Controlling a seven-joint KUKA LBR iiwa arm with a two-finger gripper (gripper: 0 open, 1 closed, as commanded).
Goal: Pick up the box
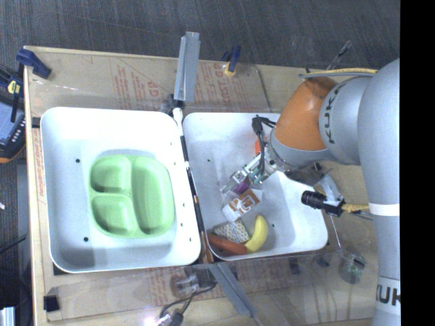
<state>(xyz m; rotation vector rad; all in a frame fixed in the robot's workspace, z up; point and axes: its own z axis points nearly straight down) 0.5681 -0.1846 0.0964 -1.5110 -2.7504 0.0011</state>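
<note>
Arm (353,114), grey with its orange band, sits highest toward the camera and reaches in from the right over the right bin (204,134). Its gripper (245,180) points down-left, tips just above the box (243,203); whether it is wide, narrow or closed on anything I cannot tell. Box is small, brown and white, lying tilted on the right bin's floor near the middle. Just below it sit a banana (257,233), a red sausage-like item (228,246) and a patterned packet (236,231), all near the front wall. Left bin (61,134) holds 1 green divided tray (132,195). Risks: the tilted box may skid or twist out on closing; descent slightly off could nudge it into the banana pile, or grab the packet instead.
</note>
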